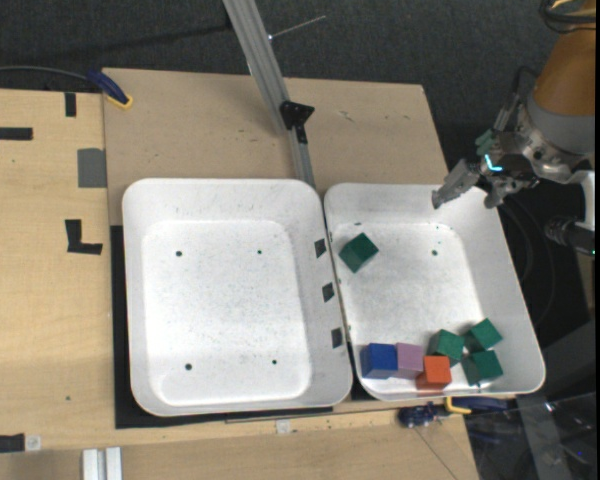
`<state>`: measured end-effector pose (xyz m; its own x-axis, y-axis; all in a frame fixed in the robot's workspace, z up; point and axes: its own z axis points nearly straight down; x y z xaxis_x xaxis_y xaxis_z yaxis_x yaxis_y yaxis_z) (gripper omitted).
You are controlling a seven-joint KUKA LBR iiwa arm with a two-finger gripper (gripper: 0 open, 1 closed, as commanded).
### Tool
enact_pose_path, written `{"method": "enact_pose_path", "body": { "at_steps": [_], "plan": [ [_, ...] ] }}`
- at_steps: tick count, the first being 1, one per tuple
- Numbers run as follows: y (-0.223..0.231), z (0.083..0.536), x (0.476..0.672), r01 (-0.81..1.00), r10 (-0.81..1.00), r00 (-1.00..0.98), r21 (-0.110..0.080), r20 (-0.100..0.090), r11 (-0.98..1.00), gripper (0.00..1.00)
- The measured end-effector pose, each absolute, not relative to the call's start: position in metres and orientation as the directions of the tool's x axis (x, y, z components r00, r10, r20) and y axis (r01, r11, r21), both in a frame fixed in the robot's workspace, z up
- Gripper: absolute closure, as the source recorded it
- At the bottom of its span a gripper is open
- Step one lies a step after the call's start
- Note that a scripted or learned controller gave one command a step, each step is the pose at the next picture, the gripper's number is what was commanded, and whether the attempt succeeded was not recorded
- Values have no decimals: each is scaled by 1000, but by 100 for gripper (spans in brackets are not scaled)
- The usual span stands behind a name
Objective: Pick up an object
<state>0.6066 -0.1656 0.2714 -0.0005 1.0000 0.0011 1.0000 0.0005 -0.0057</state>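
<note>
The right bin (500, 268) holds a lone green block (358, 251) near its upper left. In its lower right corner lies a cluster: a blue block (380, 358), a pale purple block (409, 358), an orange block (436, 370) and three green blocks (447, 345) (485, 334) (482, 367). My gripper (468, 194) hangs over the bin's upper right rim, well right of the lone green block and far above the cluster. Its fingers are spread open and nothing is between them.
The left bin (130, 268) sits beside the right one. A slanted metal bar (265, 58) runs down to the gap between the bins. A blue and yellow clamp (112, 88) lies at the bench's upper left, and another clamp (430, 413) sits below the right bin.
</note>
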Motion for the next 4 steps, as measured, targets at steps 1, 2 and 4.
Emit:
{"method": "enact_pose_path", "body": {
  "at_steps": [1,2,4],
  "plan": [
    [-166,274,607,1000,1000,-2,-1,0,2,0],
    [-158,220,614,1000,1000,-2,-6,0,2,0],
    [-155,102,629,1000,1000,-2,-7,0,2,0]
  ]
}}
